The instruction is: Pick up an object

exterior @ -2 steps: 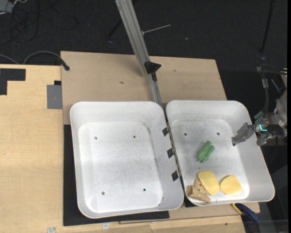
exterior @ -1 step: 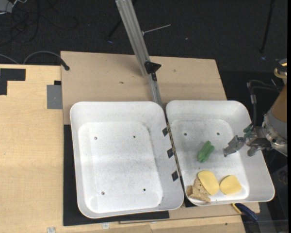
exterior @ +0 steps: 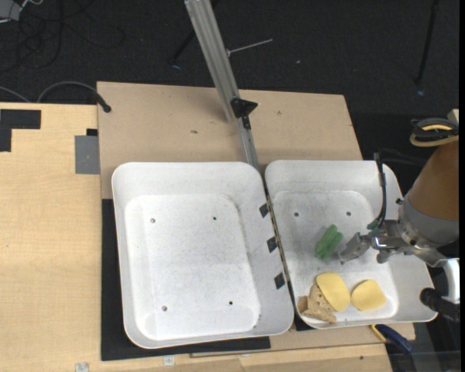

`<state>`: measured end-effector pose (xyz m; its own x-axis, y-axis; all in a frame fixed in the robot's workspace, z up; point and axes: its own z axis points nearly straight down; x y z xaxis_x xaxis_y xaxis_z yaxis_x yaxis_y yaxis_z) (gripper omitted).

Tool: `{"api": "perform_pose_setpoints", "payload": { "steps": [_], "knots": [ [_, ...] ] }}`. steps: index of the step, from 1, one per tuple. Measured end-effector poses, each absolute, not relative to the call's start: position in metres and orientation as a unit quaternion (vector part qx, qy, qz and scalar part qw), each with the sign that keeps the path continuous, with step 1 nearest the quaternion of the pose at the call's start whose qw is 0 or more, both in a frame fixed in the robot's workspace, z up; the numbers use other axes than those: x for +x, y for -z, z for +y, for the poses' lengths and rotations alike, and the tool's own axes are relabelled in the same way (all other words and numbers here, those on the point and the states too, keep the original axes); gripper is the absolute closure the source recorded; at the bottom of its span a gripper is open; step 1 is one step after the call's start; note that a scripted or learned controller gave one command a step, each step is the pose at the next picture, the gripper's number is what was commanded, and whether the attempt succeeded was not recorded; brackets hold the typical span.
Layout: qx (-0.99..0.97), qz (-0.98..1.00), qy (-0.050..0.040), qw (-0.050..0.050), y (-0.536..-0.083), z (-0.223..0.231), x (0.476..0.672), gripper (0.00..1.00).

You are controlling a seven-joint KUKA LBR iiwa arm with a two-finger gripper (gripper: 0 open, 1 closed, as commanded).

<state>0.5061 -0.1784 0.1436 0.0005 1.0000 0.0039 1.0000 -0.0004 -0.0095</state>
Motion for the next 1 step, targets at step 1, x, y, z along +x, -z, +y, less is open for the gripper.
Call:
{"api": "perform_pose_setpoints", "payload": {
  "steps": [1],
  "knots": [
    [-0.707, -0.707, -0.0004, 0.001, -0.0926, -0.1779, 0.5062, 0.0]
  ]
}}
